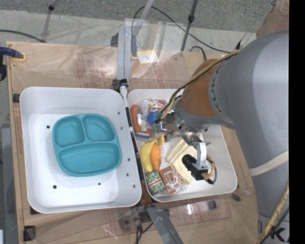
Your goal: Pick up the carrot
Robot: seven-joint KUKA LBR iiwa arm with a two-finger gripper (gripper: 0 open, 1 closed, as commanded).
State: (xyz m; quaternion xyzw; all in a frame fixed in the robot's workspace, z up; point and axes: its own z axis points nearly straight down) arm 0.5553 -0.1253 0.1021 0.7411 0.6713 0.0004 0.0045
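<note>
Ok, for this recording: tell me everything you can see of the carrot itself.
The carrot is a small, smooth orange piece, plastic-looking like toy food, tapering toward its lower end. It lies in the right bin, near that bin's left wall, pointing roughly up and down in the view. The banana lies right against its left side, and pale yellow cheese slices lie on its right. The gripper is above its top end; nothing shows the carrot held.

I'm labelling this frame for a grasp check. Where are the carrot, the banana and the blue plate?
carrot [156, 157]: camera view, middle of its orange body.
banana [146, 154]: camera view, middle of its yellow side.
blue plate [112, 162]: camera view, its lower right rim.
</note>
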